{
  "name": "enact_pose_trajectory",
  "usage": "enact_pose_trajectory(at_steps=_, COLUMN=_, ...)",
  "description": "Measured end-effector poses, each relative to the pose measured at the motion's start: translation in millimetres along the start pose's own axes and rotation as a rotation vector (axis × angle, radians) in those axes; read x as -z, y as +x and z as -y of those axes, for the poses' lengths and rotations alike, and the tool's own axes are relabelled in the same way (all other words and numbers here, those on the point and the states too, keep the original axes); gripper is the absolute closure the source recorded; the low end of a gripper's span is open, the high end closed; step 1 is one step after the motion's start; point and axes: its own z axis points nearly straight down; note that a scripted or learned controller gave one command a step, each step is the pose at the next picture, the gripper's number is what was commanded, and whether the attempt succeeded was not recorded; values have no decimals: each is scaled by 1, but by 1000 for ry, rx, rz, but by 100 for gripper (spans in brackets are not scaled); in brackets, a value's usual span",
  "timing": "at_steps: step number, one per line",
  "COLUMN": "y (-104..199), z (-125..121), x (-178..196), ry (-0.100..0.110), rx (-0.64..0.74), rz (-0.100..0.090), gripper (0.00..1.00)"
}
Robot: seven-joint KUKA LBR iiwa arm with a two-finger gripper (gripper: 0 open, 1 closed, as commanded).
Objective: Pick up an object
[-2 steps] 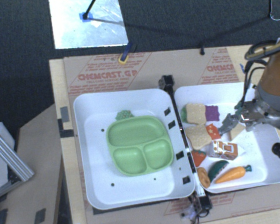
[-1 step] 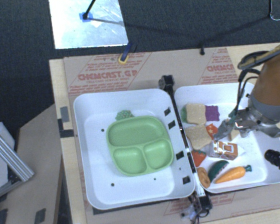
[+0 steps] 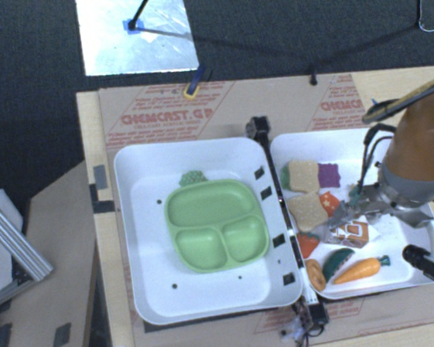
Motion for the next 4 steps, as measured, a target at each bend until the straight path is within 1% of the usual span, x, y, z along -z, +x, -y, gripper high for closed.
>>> enact_pose_trajectory(at_steps=1, y=-1, z=-2, x=-45, ry=-6, rx=0, rz=2, gripper=0)
enact_pose_trajectory(at_steps=2, y=0, z=-1, x=-34, ry=-4, rx=1, rz=1, gripper=100)
enact_pose_trajectory(at_steps=4, y=0, z=-6, x=94, ry=-9, rx=4, rz=3, gripper=100)
